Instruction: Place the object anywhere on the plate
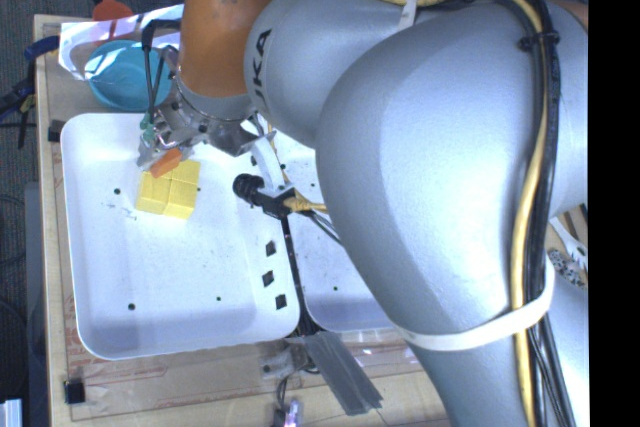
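Inside left bin (150, 305) — yellow block (168, 191), gripper (160, 153) above

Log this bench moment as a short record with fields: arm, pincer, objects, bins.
arm: grey KUKA arm with orange band, reaching in from the right across both bins
pincer: pincer low over the far part of the left bin, a small orange piece at its tip; grip unclear
objects: yellow segmented block lying on the left bin floor, just below the pincer
bins: left shallow white bin; right shallow white bin mostly hidden by the arm
beyond bins: blue rounded object behind the left bin
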{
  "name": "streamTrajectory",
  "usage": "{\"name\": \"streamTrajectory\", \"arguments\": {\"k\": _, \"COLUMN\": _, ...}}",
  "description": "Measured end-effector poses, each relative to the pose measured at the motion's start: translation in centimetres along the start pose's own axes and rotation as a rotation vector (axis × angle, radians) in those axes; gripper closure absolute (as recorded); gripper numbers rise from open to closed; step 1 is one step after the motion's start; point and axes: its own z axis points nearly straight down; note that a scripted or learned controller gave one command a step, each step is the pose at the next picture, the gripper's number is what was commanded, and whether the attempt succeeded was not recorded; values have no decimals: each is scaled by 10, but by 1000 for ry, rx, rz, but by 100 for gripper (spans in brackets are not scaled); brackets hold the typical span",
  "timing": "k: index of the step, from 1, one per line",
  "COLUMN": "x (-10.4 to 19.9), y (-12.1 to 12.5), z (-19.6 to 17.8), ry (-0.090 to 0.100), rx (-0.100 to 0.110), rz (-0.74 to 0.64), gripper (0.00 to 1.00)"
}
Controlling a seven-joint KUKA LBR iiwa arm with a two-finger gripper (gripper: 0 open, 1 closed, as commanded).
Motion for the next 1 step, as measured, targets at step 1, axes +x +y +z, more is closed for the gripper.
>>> {"name": "streamTrajectory", "arguments": {"k": 1, "x": -64, "y": 1, "z": -20, "ry": -1, "rx": -3, "rz": 272, "gripper": 100}}
